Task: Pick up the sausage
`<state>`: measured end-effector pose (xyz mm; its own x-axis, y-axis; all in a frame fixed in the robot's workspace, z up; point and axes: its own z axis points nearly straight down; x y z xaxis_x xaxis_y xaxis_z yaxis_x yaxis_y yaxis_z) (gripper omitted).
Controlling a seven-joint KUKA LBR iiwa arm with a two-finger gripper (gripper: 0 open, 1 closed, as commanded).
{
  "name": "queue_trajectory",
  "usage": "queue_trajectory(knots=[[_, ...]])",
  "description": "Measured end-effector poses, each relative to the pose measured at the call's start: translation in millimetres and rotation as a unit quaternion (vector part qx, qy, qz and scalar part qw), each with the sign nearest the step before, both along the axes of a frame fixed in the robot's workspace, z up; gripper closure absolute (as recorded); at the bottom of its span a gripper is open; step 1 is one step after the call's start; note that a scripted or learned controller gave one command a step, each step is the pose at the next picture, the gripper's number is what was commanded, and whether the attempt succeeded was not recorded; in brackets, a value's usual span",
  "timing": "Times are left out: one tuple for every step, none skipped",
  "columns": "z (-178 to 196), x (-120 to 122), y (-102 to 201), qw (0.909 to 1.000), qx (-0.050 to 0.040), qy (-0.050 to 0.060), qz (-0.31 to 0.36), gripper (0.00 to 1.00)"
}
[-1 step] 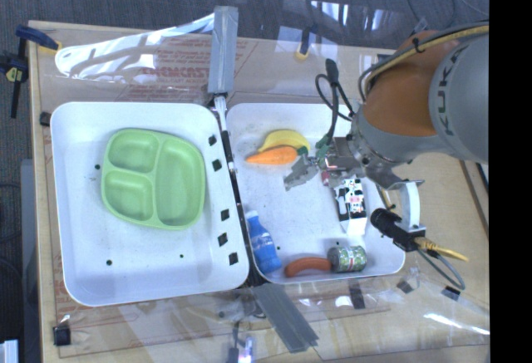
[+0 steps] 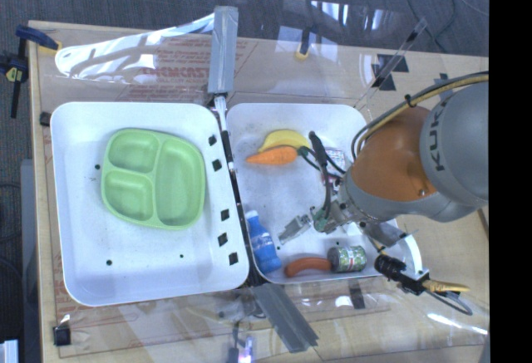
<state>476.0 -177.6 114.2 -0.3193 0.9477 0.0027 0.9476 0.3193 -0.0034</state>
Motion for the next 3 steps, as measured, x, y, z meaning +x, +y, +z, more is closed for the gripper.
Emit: queue_trajectory(knots=[[-22.4,15.6,-0.1,0.9957,-0.0007,-0.002,0.092,0.0],[-13.5,16.2,-0.7,0.9956,-0.0007,-0.002,0.094,1.0],[-13.4,16.2,-0.6,0.9956,-0.0008,-0.002,0.094,0.0]])
